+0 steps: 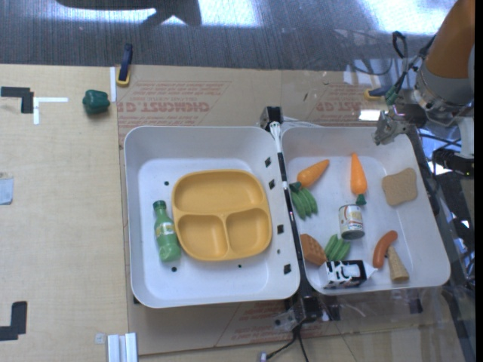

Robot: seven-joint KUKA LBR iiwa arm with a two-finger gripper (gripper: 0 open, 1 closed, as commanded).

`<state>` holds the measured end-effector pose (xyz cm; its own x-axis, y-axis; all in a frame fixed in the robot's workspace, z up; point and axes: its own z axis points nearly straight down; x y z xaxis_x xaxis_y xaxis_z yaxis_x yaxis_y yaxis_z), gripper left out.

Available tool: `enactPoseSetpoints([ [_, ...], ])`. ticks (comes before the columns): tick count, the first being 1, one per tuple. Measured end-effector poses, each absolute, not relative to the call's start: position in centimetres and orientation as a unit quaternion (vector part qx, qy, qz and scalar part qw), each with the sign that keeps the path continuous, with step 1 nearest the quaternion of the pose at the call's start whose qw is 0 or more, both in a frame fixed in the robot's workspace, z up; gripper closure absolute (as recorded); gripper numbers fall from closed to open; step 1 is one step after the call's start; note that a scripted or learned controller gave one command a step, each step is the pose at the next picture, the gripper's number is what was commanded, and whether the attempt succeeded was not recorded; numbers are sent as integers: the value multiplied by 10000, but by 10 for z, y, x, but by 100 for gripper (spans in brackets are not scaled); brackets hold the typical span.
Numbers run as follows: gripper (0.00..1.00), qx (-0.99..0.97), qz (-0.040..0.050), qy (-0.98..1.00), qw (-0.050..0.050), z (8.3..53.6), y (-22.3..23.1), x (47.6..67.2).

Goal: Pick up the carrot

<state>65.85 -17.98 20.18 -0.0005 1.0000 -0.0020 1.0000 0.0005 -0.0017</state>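
Left of the gripper (pixel 388 129), well apart, lies the carrot (pixel 358 175).

reaching in from the upper right, orange band above the wrist, gripper (pixel 389 129) angled down and leftward, hanging at the far right.

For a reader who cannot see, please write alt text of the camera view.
Two carrots lie in the right bin among other toy food, with the gripper above the bin's far corner. The left bin holds a yellow divided plate and a green bottle.
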Motion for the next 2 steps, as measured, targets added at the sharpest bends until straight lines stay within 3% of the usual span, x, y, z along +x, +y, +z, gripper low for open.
enactPoseSetpoints([
  [1,0,6773,-9,7357,11,92,-185,659],
  [2,0,6235,-6,7819,0,92,-147,607],
])
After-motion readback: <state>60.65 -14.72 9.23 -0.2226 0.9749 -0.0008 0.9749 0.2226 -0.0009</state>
